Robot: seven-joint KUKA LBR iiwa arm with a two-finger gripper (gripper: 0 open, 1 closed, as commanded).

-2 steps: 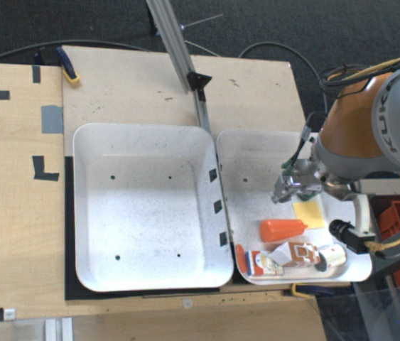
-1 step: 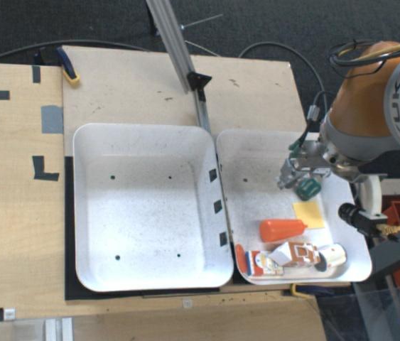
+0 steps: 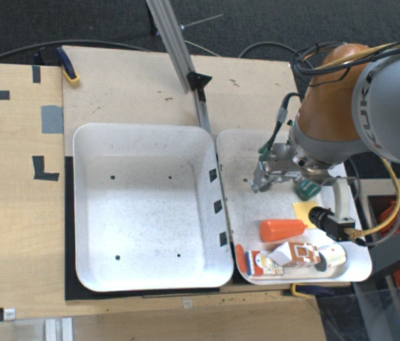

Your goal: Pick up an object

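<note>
Presently: gripper, finger state cannot be told, poised mid-way over right bin; orange object lies near the bin's front edge; lower squarely astride it before closing.

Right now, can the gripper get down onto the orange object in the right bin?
Probably yes. The gripper hangs over the right bin, just up-left of the orange object, whose top is uncovered. The carton beside it may crowd the fingers.
</note>
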